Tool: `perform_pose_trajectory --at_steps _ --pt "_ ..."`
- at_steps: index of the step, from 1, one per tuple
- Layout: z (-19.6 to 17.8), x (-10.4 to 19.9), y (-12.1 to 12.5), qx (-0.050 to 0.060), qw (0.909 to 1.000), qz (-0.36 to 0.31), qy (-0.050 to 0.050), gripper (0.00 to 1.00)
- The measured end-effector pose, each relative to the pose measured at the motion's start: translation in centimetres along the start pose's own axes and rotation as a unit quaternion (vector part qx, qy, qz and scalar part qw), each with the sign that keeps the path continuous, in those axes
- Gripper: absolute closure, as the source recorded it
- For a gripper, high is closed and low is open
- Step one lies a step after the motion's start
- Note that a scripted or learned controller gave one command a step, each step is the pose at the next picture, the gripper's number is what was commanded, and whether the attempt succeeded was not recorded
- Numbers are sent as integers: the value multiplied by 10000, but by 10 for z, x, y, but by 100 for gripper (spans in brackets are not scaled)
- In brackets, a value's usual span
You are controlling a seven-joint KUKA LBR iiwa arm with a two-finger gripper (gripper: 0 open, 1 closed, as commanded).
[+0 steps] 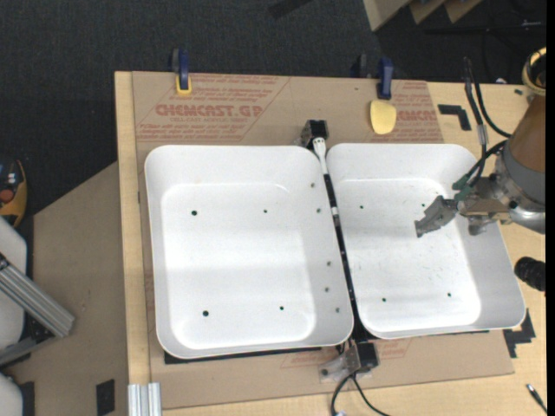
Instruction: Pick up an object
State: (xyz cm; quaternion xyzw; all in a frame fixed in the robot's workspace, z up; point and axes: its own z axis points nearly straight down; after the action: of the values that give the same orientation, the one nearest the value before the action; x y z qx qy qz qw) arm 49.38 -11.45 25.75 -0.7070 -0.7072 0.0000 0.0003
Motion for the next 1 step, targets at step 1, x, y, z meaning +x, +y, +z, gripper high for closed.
perform_pose_trajectory --at_steps 1 --pt "-159 13 -1 -107 9999 -12 -19 0"
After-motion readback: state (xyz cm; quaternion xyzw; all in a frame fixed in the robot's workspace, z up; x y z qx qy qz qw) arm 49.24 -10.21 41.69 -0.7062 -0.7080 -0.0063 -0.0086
